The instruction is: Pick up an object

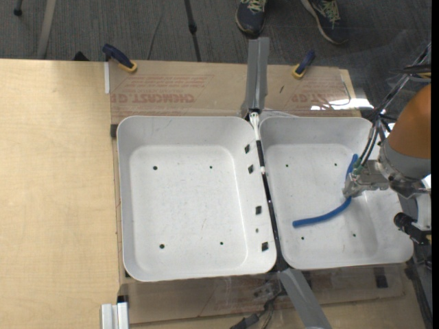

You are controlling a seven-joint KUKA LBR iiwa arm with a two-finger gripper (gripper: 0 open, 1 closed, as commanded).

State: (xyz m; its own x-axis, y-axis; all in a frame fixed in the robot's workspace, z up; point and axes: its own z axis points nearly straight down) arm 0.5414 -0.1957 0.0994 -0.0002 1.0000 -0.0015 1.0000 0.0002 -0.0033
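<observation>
Down in the right-hand shallow white plastic bin (322,132), a long, bendy blue strip (319,217), lying on the floor toward the near right part. Curves from a free end near the bin's middle up and rightward to the metal two-finger gripper (355,186). Meets the gripper's tip at that upper end. Too blurred there to tell whether clamped on the strip or merely touching it; grip state not readable. A short blue piece also visible just above the gripper, possibly the same strip, possibly not.

Behind the gripper, the grey arm with its orange band (416,125), entering from the right over the bin's far right rim.

Beside it, touching along the centre, the left-hand shallow white plastic bin (137,132), with a few dark dots on its floor. Between the two rims, a row of small black tabs (256,184).

Under both bins, a brown cardboard sheet with faint red lettering (171,91). Pinned at the far edge by two blue-and-yellow clamps (120,58), well apart. To the left, a pale wooden tabletop (55,184). Beyond the bench, on grey carpet, a pair of dark laced shoes (252,9).
</observation>
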